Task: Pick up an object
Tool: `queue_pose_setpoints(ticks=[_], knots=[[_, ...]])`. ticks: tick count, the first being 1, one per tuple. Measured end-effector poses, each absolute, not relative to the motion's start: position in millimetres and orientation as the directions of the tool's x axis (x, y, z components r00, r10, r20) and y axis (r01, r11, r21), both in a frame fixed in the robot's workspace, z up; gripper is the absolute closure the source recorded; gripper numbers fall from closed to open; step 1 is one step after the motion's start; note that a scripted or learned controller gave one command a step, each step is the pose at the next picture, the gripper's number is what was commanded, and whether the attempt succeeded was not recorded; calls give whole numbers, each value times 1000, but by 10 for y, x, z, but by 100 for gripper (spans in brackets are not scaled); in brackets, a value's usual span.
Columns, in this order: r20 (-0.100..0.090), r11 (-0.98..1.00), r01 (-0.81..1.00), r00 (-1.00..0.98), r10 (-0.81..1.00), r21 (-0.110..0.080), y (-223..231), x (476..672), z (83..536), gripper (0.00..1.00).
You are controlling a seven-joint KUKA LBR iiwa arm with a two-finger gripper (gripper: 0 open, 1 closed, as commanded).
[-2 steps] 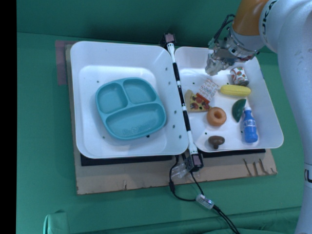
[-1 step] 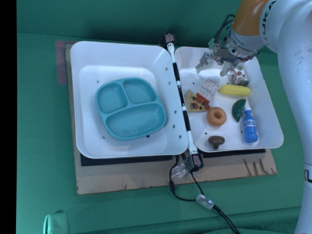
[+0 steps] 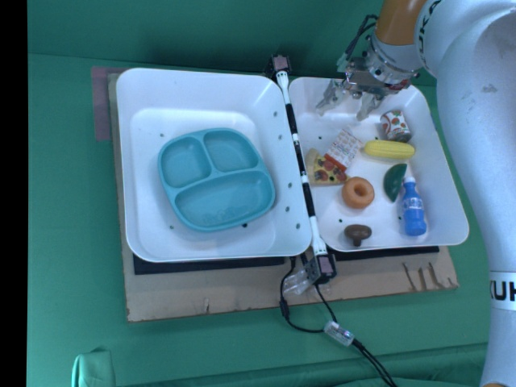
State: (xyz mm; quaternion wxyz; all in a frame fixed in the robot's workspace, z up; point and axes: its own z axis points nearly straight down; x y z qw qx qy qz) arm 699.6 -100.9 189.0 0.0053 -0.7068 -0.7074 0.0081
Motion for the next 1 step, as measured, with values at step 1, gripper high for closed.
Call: queue_pose_setpoints(ticks=[1], knots=[[-6,-3,1000,3,1000,-20,-997,6991,1879,0]])
